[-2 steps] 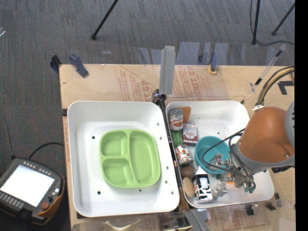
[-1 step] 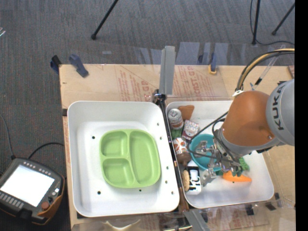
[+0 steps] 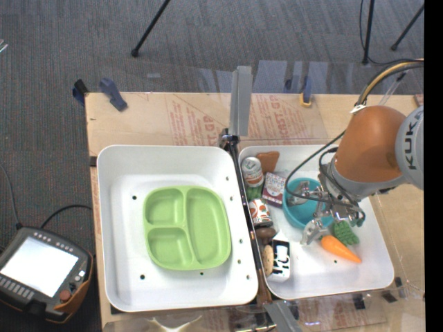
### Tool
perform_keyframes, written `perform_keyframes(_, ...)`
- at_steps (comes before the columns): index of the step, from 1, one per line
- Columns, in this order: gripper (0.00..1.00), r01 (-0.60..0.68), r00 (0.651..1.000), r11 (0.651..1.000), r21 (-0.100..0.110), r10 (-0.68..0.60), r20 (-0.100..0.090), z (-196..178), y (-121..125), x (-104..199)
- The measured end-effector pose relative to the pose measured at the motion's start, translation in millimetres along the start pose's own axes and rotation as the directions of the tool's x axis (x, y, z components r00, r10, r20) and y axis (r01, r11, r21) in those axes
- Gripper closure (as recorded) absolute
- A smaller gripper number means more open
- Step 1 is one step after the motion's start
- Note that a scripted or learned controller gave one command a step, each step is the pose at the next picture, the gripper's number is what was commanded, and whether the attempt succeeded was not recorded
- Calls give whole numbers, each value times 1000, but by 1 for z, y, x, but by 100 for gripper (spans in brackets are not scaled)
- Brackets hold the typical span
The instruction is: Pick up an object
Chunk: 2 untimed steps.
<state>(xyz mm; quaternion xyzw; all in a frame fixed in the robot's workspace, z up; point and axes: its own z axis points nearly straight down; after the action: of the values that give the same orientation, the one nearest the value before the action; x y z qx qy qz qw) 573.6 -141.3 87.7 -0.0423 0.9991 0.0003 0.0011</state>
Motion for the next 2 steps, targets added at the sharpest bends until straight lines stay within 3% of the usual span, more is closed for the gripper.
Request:
perform_keyframes(1, 0, 28, 1000, 1000, -2, -28, -4, 1, -7, 69)
perform_keyframes(2, 100, 32, 999, 999, 1, -32, 7, -12, -6, 66)
